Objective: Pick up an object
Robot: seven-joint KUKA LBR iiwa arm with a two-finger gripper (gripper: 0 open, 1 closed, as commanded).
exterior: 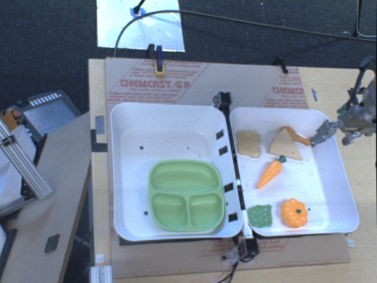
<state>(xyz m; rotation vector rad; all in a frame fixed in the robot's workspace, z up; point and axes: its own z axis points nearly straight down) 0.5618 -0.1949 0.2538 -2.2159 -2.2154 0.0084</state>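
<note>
1. The gripper [321,133] hangs at the right bin's [341,175] upper right edge, near the tan wedge [287,144]; I cannot tell its state.
2. 5 candidates lie loose in that bin: the wedge, a bread slice [248,143], carrot [270,173], green piece [260,216] and pumpkin [294,213], spaced apart, probably easing a grasp.
3. The left bin [129,158] holds a green divided tray [187,194], likely a drop-off.
</note>
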